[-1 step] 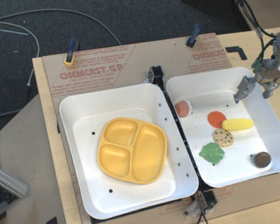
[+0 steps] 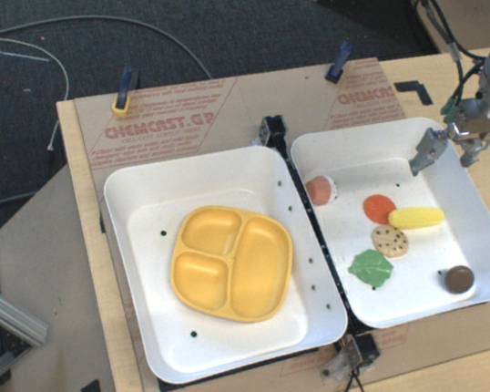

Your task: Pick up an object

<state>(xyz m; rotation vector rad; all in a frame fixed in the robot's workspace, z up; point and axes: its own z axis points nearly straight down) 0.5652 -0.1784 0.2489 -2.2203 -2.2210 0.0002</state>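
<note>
In the right bin (image 2: 480, 210) lie several small items: a peach-coloured piece (image 2: 319, 191) at the left wall, an orange-red disc (image 2: 379, 207), a yellow banana-shaped piece (image 2: 416, 217) touching it, a speckled cookie (image 2: 389, 240), a green leaf (image 2: 370, 268) and a brown ball (image 2: 459, 278) near the front right corner. My gripper (image 2: 448, 153) hangs over the bin's back right corner, open, with nothing between its fingers. It is up and to the right of the yellow piece, well apart from every item.
The left bin (image 2: 143, 253) holds a yellow divided plate (image 2: 231, 262). A black clamp (image 2: 272, 128) sits between the bins at the back. Blue clips (image 2: 124, 91) (image 2: 339, 62) hold the cardboard base. Cables run across the dark floor behind.
</note>
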